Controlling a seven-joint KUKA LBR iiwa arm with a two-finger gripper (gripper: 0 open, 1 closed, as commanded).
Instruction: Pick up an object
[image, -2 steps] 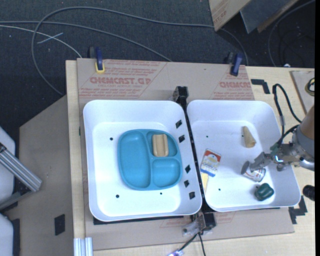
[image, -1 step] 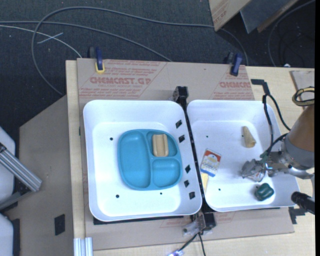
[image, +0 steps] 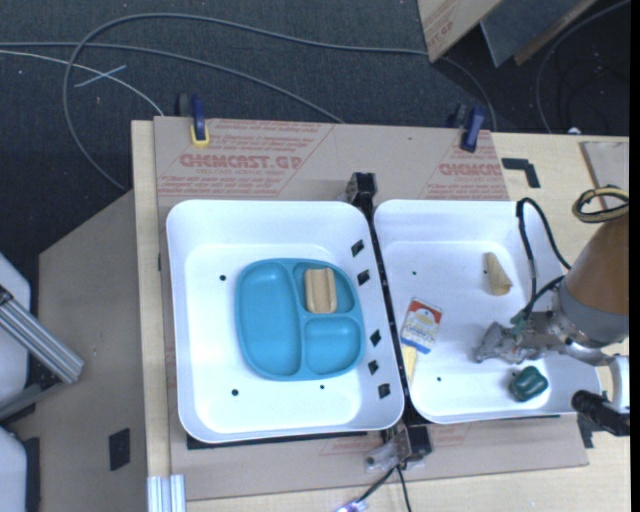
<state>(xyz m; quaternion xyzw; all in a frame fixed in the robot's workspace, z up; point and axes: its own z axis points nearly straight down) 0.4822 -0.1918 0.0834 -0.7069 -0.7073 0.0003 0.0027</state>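
Altogether, two bins (image: 190, 330), one tray (image: 270, 330), three loose objects.

Small green object (image: 527, 382) in right bin's near corner (beside gripper)

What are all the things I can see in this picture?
Bins: 2, white, side by side on the bench; left bin, right bin.
Divided plate: 1, blue, middle of the left bin.
Block: 1, tan, in the plate's upper right compartment.
Wedge: 1, tan, upper part of the right bin.
Packet: 1, white with red and blue, left side of the right bin.
Green object: 1, dark green, lower right of the right bin.
Clamps: 2, blue, bench's far edge;.
Arm: 1, grey with orange band, right.
Tool: 1, grey, low over the right bin.
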